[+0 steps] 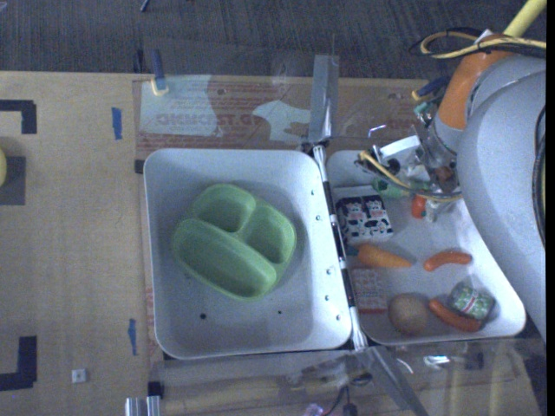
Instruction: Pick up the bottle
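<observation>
Green-capped bottle (390, 185): lies beneath your pincer (431, 189), whose grip state cannot be told; crowded by milk carton (363, 217) and bin (512, 306) wall, so a slip is likely.

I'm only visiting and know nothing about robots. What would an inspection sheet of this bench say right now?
Surface: two shallow white bins side by side on a tan wooden bench.
Job's things: bottle not clearly identifiable; a small orange-red piece near the gripper is too blurred to name.
Clutter: green divided plate in the left bin; cow-patterned carton, orange carrot and brown potato in the right bin.
Grippers: gripper over the right bin's far end.
Cables: yellow and black cables by the wrist.
Surroundings: blue tape marks; dark carpet.
</observation>
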{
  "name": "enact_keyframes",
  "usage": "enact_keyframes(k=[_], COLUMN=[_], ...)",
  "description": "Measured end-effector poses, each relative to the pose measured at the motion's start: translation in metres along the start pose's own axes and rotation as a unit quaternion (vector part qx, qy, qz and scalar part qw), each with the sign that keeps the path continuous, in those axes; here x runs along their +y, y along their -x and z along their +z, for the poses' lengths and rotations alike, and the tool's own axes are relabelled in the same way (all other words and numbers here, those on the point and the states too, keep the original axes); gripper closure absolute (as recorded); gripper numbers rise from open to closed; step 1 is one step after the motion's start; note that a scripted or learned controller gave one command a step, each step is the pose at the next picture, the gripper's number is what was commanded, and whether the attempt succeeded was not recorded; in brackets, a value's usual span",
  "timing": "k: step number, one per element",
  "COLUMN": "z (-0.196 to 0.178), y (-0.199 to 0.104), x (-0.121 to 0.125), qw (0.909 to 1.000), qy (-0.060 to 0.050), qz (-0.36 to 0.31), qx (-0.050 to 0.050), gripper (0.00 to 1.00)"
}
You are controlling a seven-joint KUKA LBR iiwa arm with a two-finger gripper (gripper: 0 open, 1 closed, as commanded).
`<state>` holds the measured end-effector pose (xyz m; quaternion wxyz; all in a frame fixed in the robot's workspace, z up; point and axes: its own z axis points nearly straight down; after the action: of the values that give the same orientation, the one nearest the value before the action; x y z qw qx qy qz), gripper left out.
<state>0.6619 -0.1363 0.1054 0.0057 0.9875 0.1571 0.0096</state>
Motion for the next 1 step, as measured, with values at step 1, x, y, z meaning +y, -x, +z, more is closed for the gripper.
enact_keyframes(k=[1], z=[0.0017], y=[0.0365], x=[-0.0358], qw=[0.9987], qy=[0.006], qz=[0.050], qx=[0.004], gripper=[0.00])
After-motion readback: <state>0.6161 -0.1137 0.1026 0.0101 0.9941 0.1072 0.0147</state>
